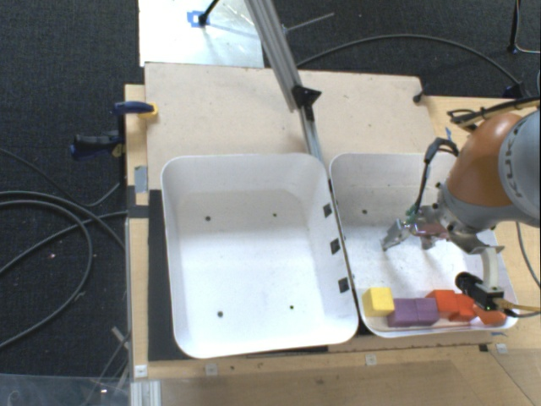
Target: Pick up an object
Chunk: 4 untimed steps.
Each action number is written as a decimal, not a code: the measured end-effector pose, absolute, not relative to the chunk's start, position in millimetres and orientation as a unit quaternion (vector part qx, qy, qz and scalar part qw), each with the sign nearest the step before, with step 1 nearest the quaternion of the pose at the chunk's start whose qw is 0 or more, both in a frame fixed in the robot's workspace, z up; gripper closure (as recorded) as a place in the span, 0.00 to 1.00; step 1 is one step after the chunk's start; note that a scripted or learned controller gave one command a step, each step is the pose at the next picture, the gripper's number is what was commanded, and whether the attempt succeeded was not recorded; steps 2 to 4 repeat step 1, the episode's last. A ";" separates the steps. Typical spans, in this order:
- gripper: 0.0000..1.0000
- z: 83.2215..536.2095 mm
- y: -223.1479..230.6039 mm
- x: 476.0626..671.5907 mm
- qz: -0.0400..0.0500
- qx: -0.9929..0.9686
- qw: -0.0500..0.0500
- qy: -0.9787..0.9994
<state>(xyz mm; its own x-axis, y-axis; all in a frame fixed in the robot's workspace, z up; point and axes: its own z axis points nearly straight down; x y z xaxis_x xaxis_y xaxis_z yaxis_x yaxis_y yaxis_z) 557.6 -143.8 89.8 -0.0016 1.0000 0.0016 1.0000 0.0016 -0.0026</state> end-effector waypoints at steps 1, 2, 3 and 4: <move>0.00 180.1 -122.8 536.3 -0.003 -0.705 -0.003 -0.709; 0.00 180.1 -122.8 536.3 -0.003 -0.705 -0.003 -0.709; 0.00 180.1 -122.8 536.3 -0.003 -0.705 -0.003 -0.709; 0.00 180.1 -122.8 536.3 -0.003 -0.705 -0.003 -0.709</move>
